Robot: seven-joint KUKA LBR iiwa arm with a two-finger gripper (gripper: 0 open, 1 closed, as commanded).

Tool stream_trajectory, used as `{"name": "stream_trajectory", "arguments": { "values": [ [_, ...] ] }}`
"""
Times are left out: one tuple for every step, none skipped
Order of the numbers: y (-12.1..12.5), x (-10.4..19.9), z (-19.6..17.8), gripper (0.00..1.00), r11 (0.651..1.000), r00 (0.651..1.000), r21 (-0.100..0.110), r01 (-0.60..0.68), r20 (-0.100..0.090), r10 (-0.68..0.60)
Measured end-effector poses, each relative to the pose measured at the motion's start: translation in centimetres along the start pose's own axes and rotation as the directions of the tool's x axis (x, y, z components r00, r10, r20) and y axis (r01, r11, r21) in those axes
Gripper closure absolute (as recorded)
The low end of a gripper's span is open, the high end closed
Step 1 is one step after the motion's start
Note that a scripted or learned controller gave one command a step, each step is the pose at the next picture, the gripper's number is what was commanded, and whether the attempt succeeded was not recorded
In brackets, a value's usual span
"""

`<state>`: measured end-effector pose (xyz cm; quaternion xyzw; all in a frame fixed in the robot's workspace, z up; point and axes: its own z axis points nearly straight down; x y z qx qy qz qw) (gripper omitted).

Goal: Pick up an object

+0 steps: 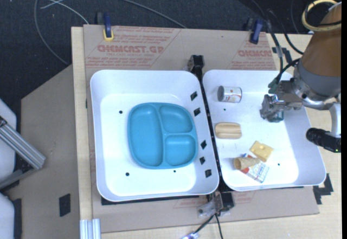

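- The surface (141, 43) carries 2 shallow white bins side by side, kept together by a black divider with clips, so things can be moved from 1 bin to the other.
- The left bin (108, 91) holds 1 thing: a blue divided plate (161, 135) with 3 compartments, lying flat in the middle.
- The right bin (293, 162) holds 4 loose pickable things, spread well apart, which likely leaves room for a grasp.
- A small metal can (230, 94) lies on its side near the bin's far-left corner.
- A tan bread-roll-like piece (228, 130) lies by the left wall.
- A yellow cheese-like wedge (262, 150) and a small packet (250, 166) lie near the near edge, just beside each other.
- The hand (272, 108) hangs low over the right bin's far-right part, apart from all 4; I cannot tell how it is set, and nothing shows in it.
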<state>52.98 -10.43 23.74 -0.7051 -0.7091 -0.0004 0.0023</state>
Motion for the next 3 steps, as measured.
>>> {"name": "stream_trajectory", "arguments": {
  "values": [
    [-0.3,5.6,-0.9,1.0,1.0,1.0,-0.002,0.001,0.0,-0.001],
    [-1.2,10.9,-1.3,1.0,1.0,1.0,0.0,0.001,0.0,-0.001],
    [-2.3,15.9,-0.6,1.0,1.0,1.0,0.001,0.0,0.001,0.0]
  ]
}}
